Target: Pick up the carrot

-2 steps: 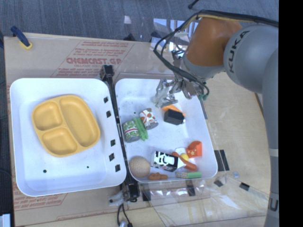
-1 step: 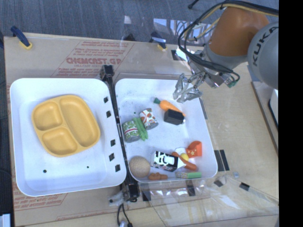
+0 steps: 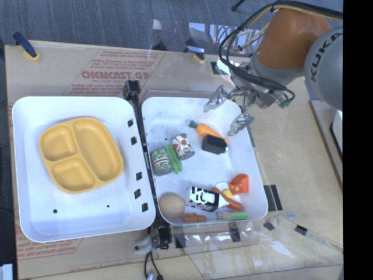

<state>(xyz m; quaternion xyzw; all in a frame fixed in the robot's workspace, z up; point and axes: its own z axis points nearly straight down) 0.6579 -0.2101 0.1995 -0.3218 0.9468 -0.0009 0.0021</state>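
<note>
Gripper [image 3: 230,111], fingers spread and holding nothing, hovers near the right bin's [image 3: 258,174] far edge; the carrot [image 3: 208,130] lies just nearer-left, its long axis slanting toward the black block [image 3: 214,145].

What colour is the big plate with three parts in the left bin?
The plate is yellow, seen clearly in the camera view.

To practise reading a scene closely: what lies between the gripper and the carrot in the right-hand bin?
In the camera view, bare white bin floor separates the open gripper from the carrot; the black block sits just beyond the carrot.
</note>
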